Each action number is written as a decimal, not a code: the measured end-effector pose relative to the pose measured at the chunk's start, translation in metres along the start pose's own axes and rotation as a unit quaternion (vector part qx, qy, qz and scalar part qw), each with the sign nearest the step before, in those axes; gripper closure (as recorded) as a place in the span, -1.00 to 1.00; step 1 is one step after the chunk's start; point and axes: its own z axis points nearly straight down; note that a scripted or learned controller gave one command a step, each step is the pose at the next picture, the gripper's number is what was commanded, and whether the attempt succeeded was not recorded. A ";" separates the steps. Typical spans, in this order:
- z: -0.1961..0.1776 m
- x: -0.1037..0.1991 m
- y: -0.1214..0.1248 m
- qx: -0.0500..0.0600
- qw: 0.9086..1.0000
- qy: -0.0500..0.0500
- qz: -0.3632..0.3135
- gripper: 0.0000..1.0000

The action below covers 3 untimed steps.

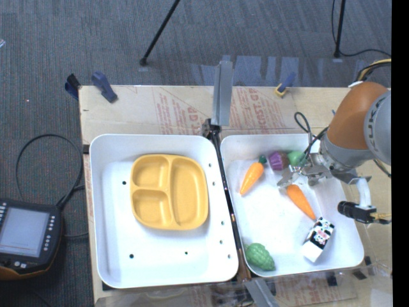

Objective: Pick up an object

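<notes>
yellow tray (pixel 170 191) in left bin (pixel 105 235), pendant (pixel 25 234) on floor

You get even, soft overhead light and mostly sharp focus. The two shallow white plastic bins (pixel 102 171) look slightly washed out, and shadows are faint.

Grey carpet (pixel 77 31) covers the floor around a plywood worktop (pixel 160 107). Thin black stand legs (pixel 163 24) slant across the carpet behind it. A handheld control pendant (pixel 25 235) with a looping black cable (pixel 45 152) lies left.
</notes>
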 end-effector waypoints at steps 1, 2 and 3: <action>-0.006 -0.001 -0.001 0.003 1.000 0.002 0.002 1.00; 0.000 -0.014 0.008 -0.001 0.996 0.000 -0.088 1.00; -0.001 -0.010 0.015 -0.002 0.987 -0.001 -0.158 1.00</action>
